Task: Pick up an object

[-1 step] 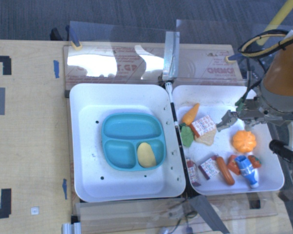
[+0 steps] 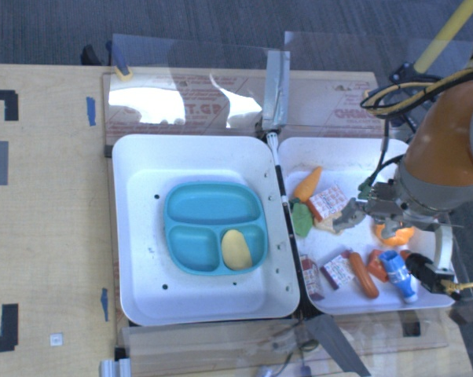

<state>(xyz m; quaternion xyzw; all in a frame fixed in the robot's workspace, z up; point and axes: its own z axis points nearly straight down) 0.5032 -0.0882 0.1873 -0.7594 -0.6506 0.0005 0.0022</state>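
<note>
White plastic forms the left bin (image 2: 134, 234), and a blue divided tray (image 2: 213, 225) lies flat near its middle. A yellow potato-shaped piece (image 2: 236, 250) sits in the tray's compartment at 5 o'clock; the other two compartments hold nothing.

Across the shared rim, the right bin (image 2: 342, 151) carries a scatter of small things. An orange carrot (image 2: 306, 184) lies tilted at about 11 o'clock in that bin, and a green leafy piece (image 2: 301, 218) lies just below it, against the left wall. A small red-and-white packet (image 2: 326, 204) rests just right of the carrot. At 7 o'clock a dark red packet (image 2: 310, 278) lies by the wall, with another red-and-white packet (image 2: 338, 271) beside it. A reddish-orange sausage-shaped piece (image 2: 362, 274) lies slanted at 6 o'clock, touching or nearly touching an orange-red lump (image 2: 377, 265) and a blue bottle (image 2: 399, 276) at 5 o'clock.

From 3 o'clock the arm leans in, its orange band (image 2: 449, 136) high over the bin's right side and the grey wrist below it. The gripper (image 2: 348, 215) points toward 9 o'clock, low over the bin's middle, next to the small packet. Whether its tips are spread or pressed together cannot be told. An orange object (image 2: 399, 234) shows beneath the wrist, partly hidden.
</note>
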